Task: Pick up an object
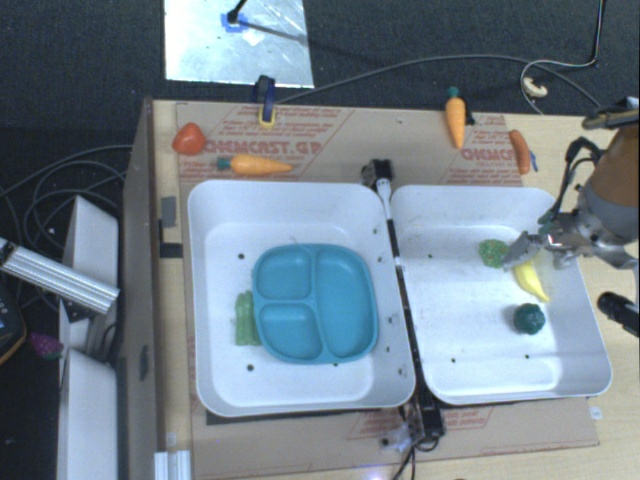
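Note:
The right bin (470, 368) holds three small things near its right side: a light green lumpy piece (491, 253), a yellow banana-shaped piece (531, 281) and a dark green ball (529, 318). My gripper (536, 249) reaches in from the right edge and hangs low over the bin. It sits just right of the light green piece and directly above the top end of the yellow piece. Nothing is visibly lifted off the bin floor.
The left bin (220, 218) carries a blue divided plate (314, 302) with a green strip (245, 319) beside it. Toy carrots (455, 120) (258, 165), a red piece (188, 139) and an orange piece (519, 150) lie on the board behind the bins. A black divider (392, 248) runs between the bins.

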`<state>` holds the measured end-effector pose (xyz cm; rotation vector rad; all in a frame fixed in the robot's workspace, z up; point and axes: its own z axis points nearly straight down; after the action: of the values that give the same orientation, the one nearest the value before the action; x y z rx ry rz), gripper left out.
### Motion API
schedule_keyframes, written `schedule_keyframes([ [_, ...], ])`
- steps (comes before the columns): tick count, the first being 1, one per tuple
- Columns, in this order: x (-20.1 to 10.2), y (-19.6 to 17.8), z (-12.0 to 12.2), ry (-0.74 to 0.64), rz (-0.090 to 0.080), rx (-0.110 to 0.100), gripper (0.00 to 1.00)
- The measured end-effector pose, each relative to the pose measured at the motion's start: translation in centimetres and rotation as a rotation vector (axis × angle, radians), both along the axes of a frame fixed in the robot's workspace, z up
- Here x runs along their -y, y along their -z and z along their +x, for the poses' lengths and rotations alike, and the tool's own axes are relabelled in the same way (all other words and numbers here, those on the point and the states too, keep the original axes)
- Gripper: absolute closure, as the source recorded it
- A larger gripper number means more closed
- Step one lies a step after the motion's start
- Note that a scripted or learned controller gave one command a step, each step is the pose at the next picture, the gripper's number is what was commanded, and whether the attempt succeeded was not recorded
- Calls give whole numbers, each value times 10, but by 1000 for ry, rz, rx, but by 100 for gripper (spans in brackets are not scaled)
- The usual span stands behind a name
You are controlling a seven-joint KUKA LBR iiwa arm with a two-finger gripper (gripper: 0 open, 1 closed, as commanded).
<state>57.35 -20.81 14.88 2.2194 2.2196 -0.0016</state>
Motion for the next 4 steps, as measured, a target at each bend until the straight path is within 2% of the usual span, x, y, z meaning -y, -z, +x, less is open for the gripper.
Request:
schedule_keyframes([
  [1, -2, 64, -40, -1, 3, 0, 0],
  [2, -2, 54, -39, -2, 2, 2, 100],
  [3, -1, 10, -35, -3, 2, 2, 100],
  [4, -2, 10, -35, -2, 2, 1, 0],
])
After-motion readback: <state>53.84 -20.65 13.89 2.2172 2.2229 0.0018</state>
